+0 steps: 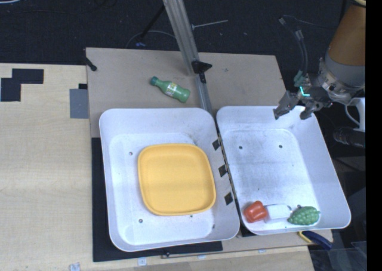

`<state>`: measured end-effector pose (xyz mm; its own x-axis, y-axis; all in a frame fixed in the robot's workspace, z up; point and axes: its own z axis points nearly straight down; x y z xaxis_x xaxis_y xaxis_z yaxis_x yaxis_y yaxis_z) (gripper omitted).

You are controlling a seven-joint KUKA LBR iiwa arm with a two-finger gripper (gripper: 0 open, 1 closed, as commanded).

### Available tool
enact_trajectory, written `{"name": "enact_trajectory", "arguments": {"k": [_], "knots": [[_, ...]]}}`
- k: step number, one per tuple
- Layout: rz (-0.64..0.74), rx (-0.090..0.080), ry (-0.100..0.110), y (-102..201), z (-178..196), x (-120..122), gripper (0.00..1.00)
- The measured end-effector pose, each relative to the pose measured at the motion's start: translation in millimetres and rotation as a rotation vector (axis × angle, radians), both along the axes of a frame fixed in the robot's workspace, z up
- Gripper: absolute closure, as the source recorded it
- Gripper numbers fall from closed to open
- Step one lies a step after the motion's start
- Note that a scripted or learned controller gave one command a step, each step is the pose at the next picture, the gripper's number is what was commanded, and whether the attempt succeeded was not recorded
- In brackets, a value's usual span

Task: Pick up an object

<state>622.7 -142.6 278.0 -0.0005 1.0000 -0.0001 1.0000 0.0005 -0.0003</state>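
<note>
In the right bin (280, 162), near its front edge, lie a red pepper (255, 211), a small white object (277, 211) and a green bunch of grapes (304, 216). A yellow plate (176, 178) rests in the left bin (119, 144). My gripper (293, 110) hovers over the right bin's far right corner, fingers spread open with nothing between them. It is far from the objects at the bin's front.
A green bottle (171, 89) lies on the bench behind the left bin. A slanted aluminium post (185, 25) rises behind the gap between the bins. Cables lie on the dark floor at the back.
</note>
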Motion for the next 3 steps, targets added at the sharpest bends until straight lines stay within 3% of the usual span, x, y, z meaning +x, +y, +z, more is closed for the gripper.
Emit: {"name": "enact_trajectory", "arguments": {"k": [1,3], "knots": [[0.0,0.0,0.0,0.0,0.0,0.0,0.0],[0.0,0.001,0.006,3.1,-107.6,2.5,0.0]]}}
